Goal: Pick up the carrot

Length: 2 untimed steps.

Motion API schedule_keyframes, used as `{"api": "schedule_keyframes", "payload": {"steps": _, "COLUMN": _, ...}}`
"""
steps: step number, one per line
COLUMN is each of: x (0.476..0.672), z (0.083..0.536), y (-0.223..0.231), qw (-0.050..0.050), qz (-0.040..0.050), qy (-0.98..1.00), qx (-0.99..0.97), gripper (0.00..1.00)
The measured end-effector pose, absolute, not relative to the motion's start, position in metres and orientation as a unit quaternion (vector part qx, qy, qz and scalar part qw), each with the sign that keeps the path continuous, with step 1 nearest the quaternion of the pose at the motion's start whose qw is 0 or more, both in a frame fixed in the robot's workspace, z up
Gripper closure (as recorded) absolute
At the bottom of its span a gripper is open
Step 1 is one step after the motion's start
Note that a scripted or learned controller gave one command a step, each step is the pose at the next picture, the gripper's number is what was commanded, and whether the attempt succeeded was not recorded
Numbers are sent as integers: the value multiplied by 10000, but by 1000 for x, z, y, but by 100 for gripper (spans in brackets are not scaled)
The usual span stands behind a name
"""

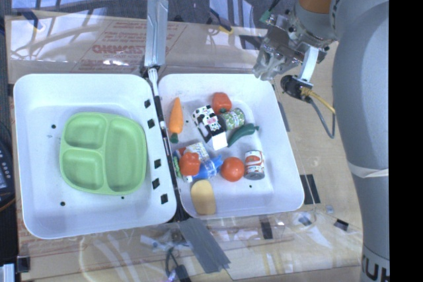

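Note:
The carrot (175, 117) is orange with a green stem end and lies upright along the left wall of the right bin (281, 142). My gripper (266, 70) hangs over the bin's far right corner, well to the right of the carrot and apart from it. Nothing shows between its fingers.
The right bin also holds a red pepper (221, 102), a cow-patterned block (209, 123), a green can (232, 119), a green pepper (243, 133), a tomato (232, 169), a small can (254, 164), a blue bottle (201, 162) and a yellow potato (203, 197). A green divided plate (103, 153) sits in the left bin (33, 109).

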<state>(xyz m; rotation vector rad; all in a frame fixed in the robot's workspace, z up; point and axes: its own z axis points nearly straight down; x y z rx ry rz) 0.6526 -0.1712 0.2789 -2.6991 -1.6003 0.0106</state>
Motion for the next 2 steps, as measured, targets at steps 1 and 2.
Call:
{"api": "schedule_keyframes", "payload": {"steps": 1, "x": 658, "z": 333, "y": -194, "qw": 14, "qz": 22, "qy": -5214, "qx": -8533, "gripper": 100}}
{"api": "schedule_keyframes", "payload": {"steps": 2, "x": 632, "z": 326, "y": -183, "qw": 41, "qz": 31, "qy": -6525, "qx": -7578, "gripper": 100}}
